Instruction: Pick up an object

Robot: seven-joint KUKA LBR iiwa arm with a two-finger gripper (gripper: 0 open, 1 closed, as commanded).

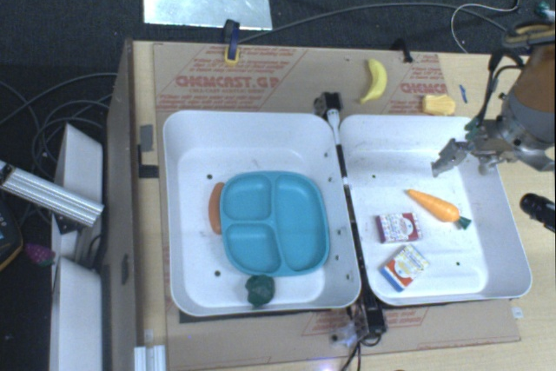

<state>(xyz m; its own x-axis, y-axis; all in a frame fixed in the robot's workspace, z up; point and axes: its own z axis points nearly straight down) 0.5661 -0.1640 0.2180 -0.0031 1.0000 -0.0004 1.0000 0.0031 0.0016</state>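
Gripper [453,155] hangs spread and holding nothing above the right bin [499,213]; carrot [434,206] and two small cartons [398,228] lie nearby; arm cut off at frame edge.

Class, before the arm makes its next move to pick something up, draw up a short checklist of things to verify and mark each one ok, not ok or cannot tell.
1. End effector is above the right bin: ok.
2. Nothing held between its fingers: cannot tell.
3. Carrot lies apart from the bin walls: ok.
4. Carrot clear of the two small boxes: ok, a gap shows.
5. Blue plate in the left bin is out of the arm's path: ok.
6. End effector centred over the carrot: not ok, it sits up and right of it.
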